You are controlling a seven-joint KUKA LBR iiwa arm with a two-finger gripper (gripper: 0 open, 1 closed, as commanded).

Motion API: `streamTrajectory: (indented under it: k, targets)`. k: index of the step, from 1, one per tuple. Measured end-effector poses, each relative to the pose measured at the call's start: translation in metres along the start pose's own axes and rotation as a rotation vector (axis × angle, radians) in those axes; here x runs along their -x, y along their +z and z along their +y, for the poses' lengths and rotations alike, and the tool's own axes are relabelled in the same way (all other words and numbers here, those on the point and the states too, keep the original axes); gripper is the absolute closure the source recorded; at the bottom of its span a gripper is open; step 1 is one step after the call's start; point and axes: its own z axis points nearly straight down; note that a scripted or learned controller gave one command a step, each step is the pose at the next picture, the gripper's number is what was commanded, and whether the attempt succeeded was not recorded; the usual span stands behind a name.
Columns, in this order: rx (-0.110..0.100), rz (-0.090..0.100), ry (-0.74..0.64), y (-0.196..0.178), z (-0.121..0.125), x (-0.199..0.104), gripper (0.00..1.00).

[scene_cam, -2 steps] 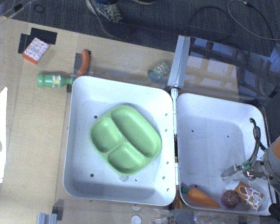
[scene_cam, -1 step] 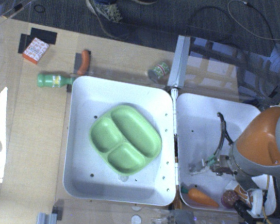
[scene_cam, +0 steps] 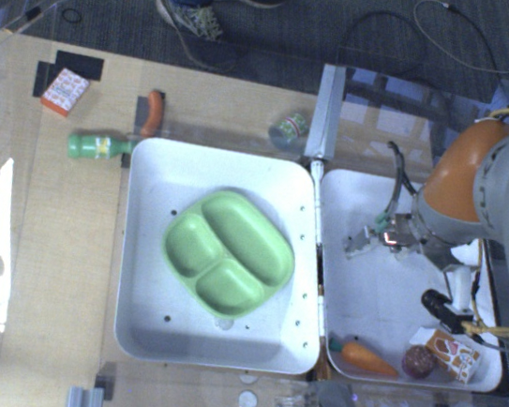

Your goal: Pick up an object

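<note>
Surface, far left: a small orange-and-white box (scene_cam: 65, 91) lay next to a black patch. A green bottle (scene_cam: 97, 146) lay on its side just left of the left bin (scene_cam: 140, 304). An orange-handled tool (scene_cam: 152, 113) sat at that bin's far left corner. The left bin held a green divided plate (scene_cam: 228, 251), roughly central. A clear bottle (scene_cam: 290, 129) lay on the surface beyond the gap between the bins.

In the right bin (scene_cam: 354, 298), the jaws were over the far-left part of the floor. Whether they were spread or pressed together could not be told. The arm (scene_cam: 486, 176) entered from the right.

Objects to pick sat along the near wall, well apart from the jaws. A carrot (scene_cam: 367, 358) lay near left, then a dark red ball (scene_cam: 418, 362). A small carton (scene_cam: 452, 356) sat just beside the ball, towards the near right corner.
</note>
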Motion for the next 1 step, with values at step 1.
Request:
streamTrajectory:
  k: [1]
  targets:
    - [0.001,0.002,-0.021,-0.0017,-0.0866,-0.0302,0.0]
